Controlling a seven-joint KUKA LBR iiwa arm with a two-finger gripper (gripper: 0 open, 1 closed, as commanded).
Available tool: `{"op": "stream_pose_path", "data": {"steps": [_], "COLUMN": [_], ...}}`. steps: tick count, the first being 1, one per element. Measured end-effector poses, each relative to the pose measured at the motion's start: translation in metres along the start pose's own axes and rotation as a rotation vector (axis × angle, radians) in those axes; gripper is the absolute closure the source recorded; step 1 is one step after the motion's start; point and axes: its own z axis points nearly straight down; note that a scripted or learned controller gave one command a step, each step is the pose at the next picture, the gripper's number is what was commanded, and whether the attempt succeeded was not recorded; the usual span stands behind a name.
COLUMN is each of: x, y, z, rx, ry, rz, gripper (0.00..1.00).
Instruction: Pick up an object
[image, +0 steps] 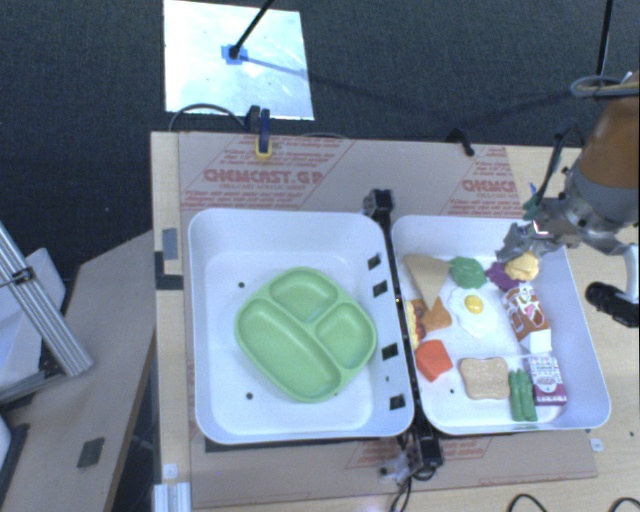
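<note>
Bins with toy food and a green plate

Bins sit side by side on a brown board in the middle of the frame. The left bin (210, 250) holds one thing, a green plate (305, 333) with three parts in it, lying flat near the middle.

The right bin (590, 400) holds toy food. A tan cheese wedge (427, 275) lies at the upper left of it, with a green leafy piece (467, 271) just beside it. Under those is a fried egg (473, 305) with a yellow middle. An orange piece (435, 316) lies left of the egg, and a red block (432, 358) is lower down. A slice of toast (485, 377) lies near the bottom, and a green stick (522, 395) is just to its right. Two small packs with red and white labels (530, 330) lie along the right side. Their words are too small to read.

A yellow lump (522, 267) sits at the top right of this bin, on a purple piece (503, 277). The gripper (528, 240) is right above the yellow lump, at the bin's top edge. I cannot tell if the claw is clenched or released, or if it has the lump.

The board (300, 170) has red writing that looks like "CHEMCAST GP"
</note>
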Motion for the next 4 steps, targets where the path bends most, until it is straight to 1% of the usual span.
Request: {"op": "stream_pose_path", "data": {"steps": [1, 2, 3, 4], "x": [0.054, 0.111, 0.114, 0.120], "y": [0.013, 0.002, 0.015, 0.014], "z": [-0.008, 0.000, -0.007, 0.000], "rx": [0.001, 0.006, 0.001, 0.004], "ry": [0.002, 0.003, 0.001, 0.000], "rz": [-0.004, -0.005, -0.001, -0.001], "gripper": [1.00, 1.00, 1.00, 1.00]}}
